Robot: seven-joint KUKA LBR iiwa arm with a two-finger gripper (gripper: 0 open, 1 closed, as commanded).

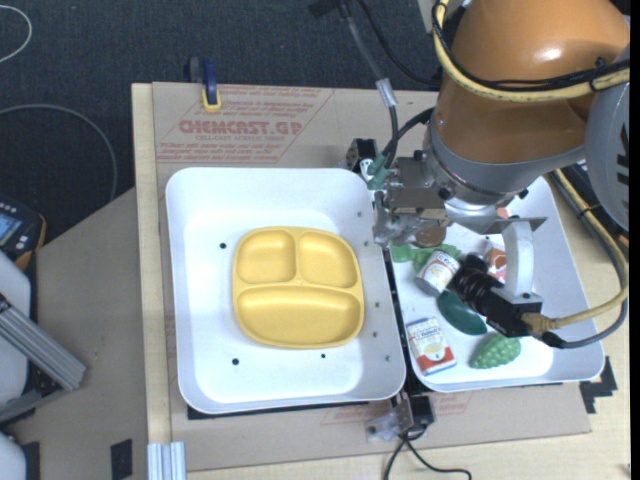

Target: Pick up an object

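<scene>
My gripper (405, 226) hangs under the arm's big orange and grey wrist, low over the far left corner of the right bin (572, 268). Just below it lie a small green piece (408, 253), a brown round thing (430, 236) and a little tin with a red and white label (437, 269). Nearer the front of that bin are a dark teal object (460, 314), a white carton with a red print (431, 344) and a bumpy green object (495, 350). A red item (497, 262) peeks out beside the wrist. The wrist hides what lies between the gripper's jaws.
The left bin (190, 268) holds a yellow divided plate (297, 286). The wall between the two bins runs just left of the gripper. A black cable block (492, 304) with a yellow hose hangs over the right bin. The arm's body covers that bin's far half.
</scene>
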